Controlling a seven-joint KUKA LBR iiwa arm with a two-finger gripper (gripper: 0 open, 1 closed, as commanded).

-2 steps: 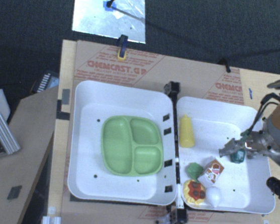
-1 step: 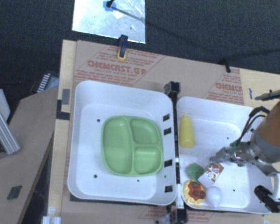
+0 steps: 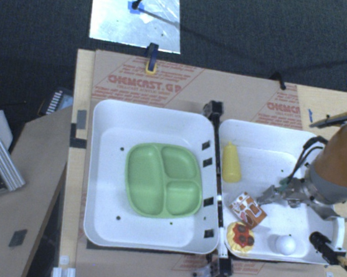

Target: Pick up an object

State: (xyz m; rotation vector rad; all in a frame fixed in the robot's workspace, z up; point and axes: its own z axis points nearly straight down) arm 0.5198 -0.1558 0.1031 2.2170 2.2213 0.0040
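Here, arm: the grey arm with its orange band (image 3: 346, 156) comes in from the right edge and bends down over the right bin (image 3: 268, 137), its wrist leaning toward the bin's middle.
Gripper: the gripper (image 3: 269, 193) sits low in the right bin, pointing left toward the small packet; its dark tip is too blurred to say whether it is parted or closed, and nothing can be seen held in it.
Red and white packet: the packet (image 3: 248, 208) lies tilted on the bin floor, just left of and below the gripper tip, close to it; contact cannot be judged.
Yellow bottle: the bottle (image 3: 231, 162) lies lengthwise near the right bin's left wall, above the packet and apart from the gripper.
Round yellow and red item: this piece (image 3: 241, 237) rests at the bin's lower left corner, just beside the packet and close against the front wall.
White ball: the ball (image 3: 285, 244) sits near the front wall, below the gripper and to the right of the round item.
Left bin: the left bin (image 3: 105, 158) carries a green divided plate (image 3: 161, 180) near its middle, with bare floor all round it.
Open room: the upper part of the right bin floor is bare, between the bottle and the arm.
Edges: the two bins meet at a dark central strip (image 3: 214, 177), with the bottle and round item lying closest to it.
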